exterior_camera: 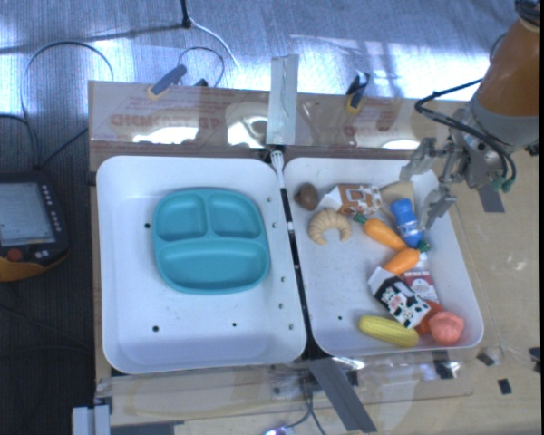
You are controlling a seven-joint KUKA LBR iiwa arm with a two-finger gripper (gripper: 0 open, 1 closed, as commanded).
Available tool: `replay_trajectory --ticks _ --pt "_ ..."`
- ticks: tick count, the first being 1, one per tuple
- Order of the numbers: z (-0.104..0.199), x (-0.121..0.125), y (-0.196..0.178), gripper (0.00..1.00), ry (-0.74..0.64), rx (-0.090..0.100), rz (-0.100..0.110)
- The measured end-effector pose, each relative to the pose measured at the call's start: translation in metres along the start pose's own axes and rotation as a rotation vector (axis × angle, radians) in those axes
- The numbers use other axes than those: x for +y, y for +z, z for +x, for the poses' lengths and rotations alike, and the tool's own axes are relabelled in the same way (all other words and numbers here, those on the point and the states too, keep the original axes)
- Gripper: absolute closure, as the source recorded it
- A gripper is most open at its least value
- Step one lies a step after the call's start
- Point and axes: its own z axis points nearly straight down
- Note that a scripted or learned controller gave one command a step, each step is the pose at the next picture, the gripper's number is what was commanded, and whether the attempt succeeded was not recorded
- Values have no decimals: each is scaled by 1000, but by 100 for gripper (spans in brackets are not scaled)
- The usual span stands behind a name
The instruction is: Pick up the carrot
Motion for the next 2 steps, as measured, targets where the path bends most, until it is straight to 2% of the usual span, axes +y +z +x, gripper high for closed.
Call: replay_trajectory --ticks 1,2 --pt "49 -6 124 0 -151 8 -4" --pt "46 -5 111 100 -152 2 2"
